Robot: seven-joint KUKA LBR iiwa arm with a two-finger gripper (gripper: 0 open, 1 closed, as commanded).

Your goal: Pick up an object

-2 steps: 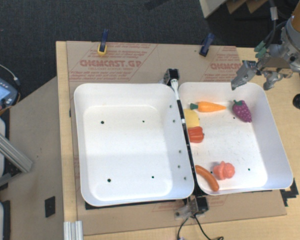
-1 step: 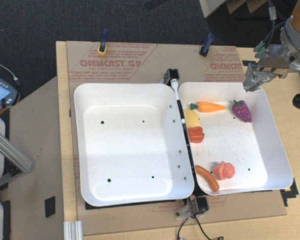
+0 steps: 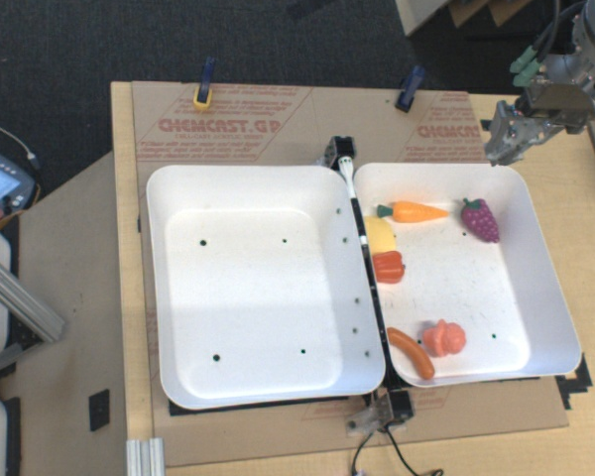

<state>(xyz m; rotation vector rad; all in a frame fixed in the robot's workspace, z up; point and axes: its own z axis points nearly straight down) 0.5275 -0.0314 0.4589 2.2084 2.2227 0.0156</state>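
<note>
My two-finger gripper [image 3: 503, 145] hangs above the far right corner of the right-hand white plastic bin [image 3: 535, 266], carrying nothing; whether it is parted or closed I cannot tell. Nearest candidate: the purple toy grape bunch [image 3: 481, 219], near that corner, just beside the orange toy carrot [image 3: 416, 211]. Recommendation: descend squarely over the grapes, clear of the rim, and close across the narrow width.

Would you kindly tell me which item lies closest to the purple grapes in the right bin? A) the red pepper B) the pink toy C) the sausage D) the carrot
D: the carrot lies just left of the purple grapes near the far wall of the right bin, while the other items sit farther toward the near side.
</note>
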